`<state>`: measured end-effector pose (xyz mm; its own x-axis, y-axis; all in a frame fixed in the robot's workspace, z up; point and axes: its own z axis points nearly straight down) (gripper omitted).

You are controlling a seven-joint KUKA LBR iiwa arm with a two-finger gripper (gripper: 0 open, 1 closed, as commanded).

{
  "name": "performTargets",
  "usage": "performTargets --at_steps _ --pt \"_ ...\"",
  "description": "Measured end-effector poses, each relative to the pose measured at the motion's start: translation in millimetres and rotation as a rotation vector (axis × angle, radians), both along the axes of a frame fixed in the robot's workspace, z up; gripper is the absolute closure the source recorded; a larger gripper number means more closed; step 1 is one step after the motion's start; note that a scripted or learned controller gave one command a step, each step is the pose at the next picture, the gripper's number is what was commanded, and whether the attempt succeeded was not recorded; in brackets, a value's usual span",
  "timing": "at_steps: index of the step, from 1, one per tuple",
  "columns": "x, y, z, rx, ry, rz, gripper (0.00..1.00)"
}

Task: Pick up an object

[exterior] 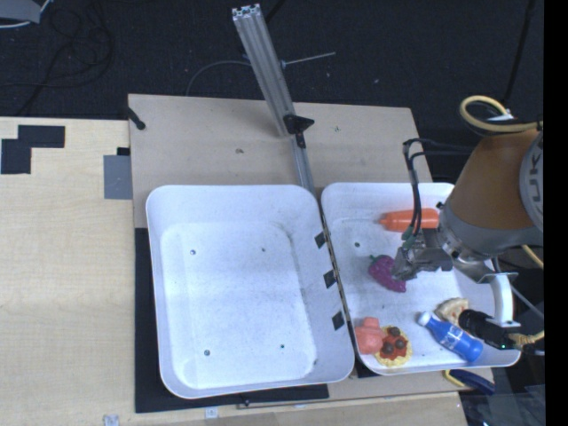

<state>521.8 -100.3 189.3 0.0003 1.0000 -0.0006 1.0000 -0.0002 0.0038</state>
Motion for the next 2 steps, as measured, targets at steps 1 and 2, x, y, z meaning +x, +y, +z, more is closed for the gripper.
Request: performTargets --at_steps 1,2 --pt "-4 4 44 0.000 0.000 0.000 1.00" --pt "-4 4 89 0.000 0.000 0.000 1.00"
